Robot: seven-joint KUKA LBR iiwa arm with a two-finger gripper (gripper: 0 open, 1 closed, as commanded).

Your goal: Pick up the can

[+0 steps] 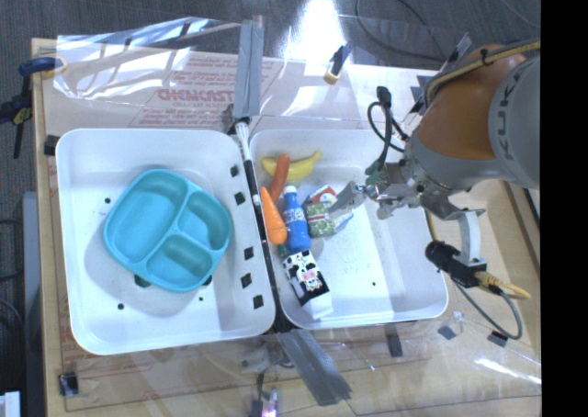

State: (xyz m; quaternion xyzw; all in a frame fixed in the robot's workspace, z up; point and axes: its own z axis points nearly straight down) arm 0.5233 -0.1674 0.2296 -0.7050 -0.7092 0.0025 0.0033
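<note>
While the arm (469, 121) reaches in well to the right of the carrot (273, 211), the step in hand looks like the approach to the grasp. The gripper (342, 208) hangs low just right of the can (321, 208), and I cannot tell how far open it is or whether it has hold of anything. The 2 bins come next. The left bin (69, 222), left of the carrot, holds 1 blue divided plate (165, 230). The right bin (395, 268) holds the carrot and 4 more things: a blue bottle (295, 220) touching the carrot's right side, a cow-patterned carton (306, 276) below it, a banana (308, 161) above it, and the small red-and-green can, which sits right of the carrot, past the bottle. The next move probably calls for centring on the can without nudging the bottle.
</note>
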